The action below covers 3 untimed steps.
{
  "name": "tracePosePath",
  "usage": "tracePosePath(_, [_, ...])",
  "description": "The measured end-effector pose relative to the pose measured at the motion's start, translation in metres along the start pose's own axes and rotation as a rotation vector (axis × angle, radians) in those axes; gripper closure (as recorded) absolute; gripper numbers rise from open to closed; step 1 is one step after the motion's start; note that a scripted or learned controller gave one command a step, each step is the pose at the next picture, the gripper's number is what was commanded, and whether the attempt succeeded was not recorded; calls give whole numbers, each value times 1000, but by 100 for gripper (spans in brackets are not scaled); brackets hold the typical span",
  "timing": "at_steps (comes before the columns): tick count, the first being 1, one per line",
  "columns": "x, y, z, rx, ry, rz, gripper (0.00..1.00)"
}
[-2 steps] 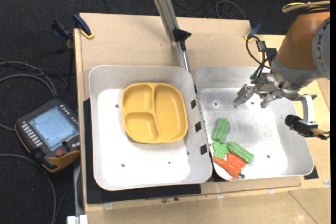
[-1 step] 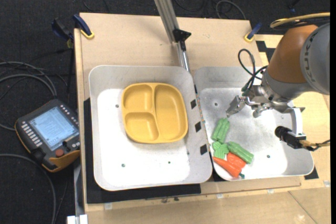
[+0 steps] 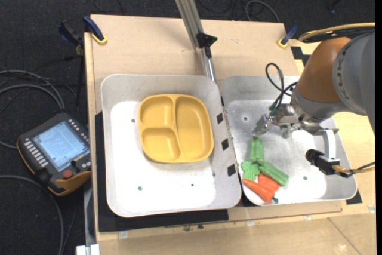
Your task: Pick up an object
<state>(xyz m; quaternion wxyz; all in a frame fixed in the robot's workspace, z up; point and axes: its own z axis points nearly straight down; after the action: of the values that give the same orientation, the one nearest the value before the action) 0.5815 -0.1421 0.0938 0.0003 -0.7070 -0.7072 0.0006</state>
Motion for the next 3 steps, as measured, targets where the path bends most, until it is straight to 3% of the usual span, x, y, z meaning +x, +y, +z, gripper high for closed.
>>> tracePosePath(1, [0,1,-12,-3,0,0,100])
tracePosePath(3, [2,4,-119,-9,-2,-2,100])
